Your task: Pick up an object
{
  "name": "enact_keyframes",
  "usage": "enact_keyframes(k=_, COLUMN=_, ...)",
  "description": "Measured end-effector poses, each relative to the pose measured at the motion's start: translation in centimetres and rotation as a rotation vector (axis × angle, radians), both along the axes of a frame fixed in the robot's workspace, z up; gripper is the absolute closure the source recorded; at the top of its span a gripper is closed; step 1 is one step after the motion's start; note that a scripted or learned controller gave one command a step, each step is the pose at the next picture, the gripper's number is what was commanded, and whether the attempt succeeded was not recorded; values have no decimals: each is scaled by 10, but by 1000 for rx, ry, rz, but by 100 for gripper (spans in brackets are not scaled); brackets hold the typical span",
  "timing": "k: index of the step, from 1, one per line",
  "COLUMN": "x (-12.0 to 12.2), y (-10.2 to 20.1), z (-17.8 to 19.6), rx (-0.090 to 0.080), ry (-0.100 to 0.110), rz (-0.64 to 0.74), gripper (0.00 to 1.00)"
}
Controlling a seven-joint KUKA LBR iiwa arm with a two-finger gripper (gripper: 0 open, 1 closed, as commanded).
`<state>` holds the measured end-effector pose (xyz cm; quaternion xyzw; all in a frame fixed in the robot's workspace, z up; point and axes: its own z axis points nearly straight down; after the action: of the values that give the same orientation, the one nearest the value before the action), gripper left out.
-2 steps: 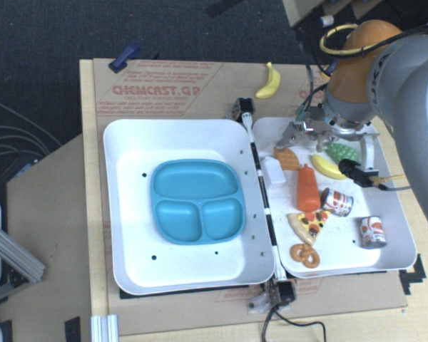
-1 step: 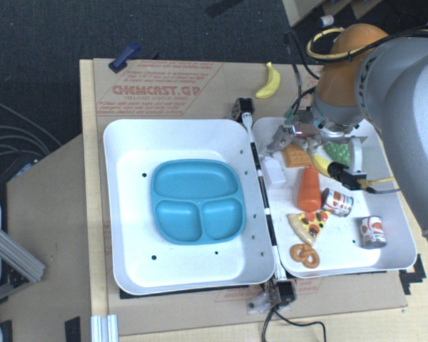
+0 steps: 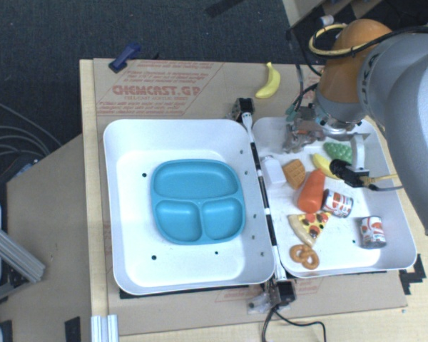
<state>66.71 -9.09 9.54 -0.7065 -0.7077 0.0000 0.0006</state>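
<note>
I see my hand (image 3: 297, 135) low in the right bin's (image 3: 396, 256) far corner, its grip state unclear, with the orange carrot (image 3: 312, 191) lying nearer the camera, long axis running toward me.

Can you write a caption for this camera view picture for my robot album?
Robot arm's gripper hovers over toy food in the right bin; blue tray sits in the left.

Blue tray (image 3: 197, 209) in left bin (image 3: 121, 191) — toy foods (image 3: 312, 191) crowding right bin (image 3: 392, 251).
</note>
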Motion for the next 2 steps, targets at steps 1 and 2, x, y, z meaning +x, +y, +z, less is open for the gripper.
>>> enact_keyframes(k=1, x=0, y=0, z=0, rx=0, ry=0, rz=0, gripper=0)
enact_keyframes(k=2, x=0, y=0, z=10, rx=0, ry=-2, rz=0, gripper=100)
